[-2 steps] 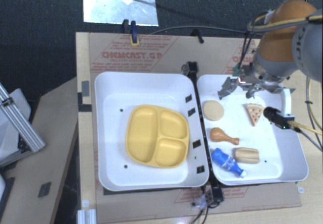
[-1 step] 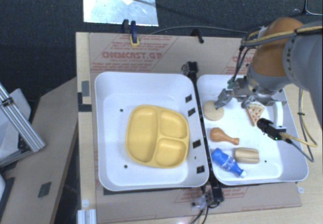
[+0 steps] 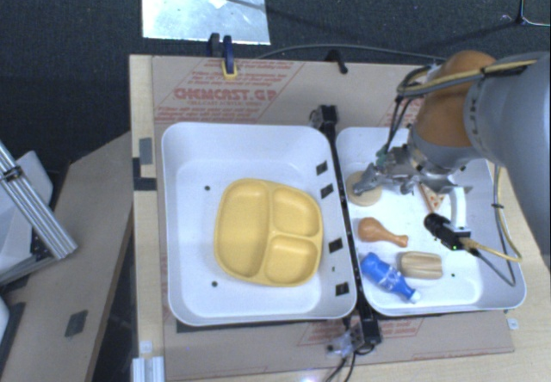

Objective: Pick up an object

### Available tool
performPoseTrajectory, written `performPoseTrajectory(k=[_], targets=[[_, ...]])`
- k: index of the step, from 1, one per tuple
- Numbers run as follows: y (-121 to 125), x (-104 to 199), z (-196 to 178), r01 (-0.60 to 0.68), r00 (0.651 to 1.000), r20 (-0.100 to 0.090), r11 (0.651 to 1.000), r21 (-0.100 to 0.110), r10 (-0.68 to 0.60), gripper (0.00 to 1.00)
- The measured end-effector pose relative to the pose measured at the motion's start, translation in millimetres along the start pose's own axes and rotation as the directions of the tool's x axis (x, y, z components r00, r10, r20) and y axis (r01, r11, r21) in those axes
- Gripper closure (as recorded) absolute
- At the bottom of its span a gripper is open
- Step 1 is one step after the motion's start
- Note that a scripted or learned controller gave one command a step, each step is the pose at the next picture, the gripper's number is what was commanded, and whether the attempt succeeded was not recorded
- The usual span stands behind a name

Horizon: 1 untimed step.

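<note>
**Mia:** Dark carpet lies all around the bench (image 3: 172,88), and two white bins sit on it side by side. What can the arm grab?

**Ben:** The right bin (image 3: 495,290) has the small things. A toy chicken leg (image 3: 380,232) lies near the middle of it. A blue bottle (image 3: 387,276) lies by the front edge, close to the wall between the bins. A light wooden block (image 3: 420,266) lies just beside the bottle, a bit closer to the right side.

**Mia:** What else is in there?

**Ben:** A pizza slice (image 3: 433,197) peeks out under the arm. A round tan thing (image 3: 365,194) sits near the left wall of that bin.

**Mia:** Where is the claw?

**Ben:** The gripper (image 3: 368,179) is low over the back left part of the right bin, right at the round tan thing. I cannot tell if its fingers are open or closed, or if it has hold of anything.

**Mia:** And the arm?

**Ben:** The grey arm (image 3: 499,113) comes in from the right, with orange on it.

**Mia:** And the other bin?

**Ben:** The left bin (image 3: 185,157) has a yellow plate (image 3: 267,232) with three parts, lying flat in the middle.
</note>
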<state>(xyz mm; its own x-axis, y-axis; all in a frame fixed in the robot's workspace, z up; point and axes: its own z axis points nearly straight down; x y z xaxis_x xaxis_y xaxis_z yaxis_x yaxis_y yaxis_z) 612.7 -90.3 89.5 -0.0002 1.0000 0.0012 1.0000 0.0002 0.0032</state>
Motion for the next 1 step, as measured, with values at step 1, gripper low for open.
performPoseTrajectory(k=[1], targets=[[3.2, 0.6, -15.5, 0.002, 1.000, 0.000, 1.000, -0.009, -0.002, 1.00]])
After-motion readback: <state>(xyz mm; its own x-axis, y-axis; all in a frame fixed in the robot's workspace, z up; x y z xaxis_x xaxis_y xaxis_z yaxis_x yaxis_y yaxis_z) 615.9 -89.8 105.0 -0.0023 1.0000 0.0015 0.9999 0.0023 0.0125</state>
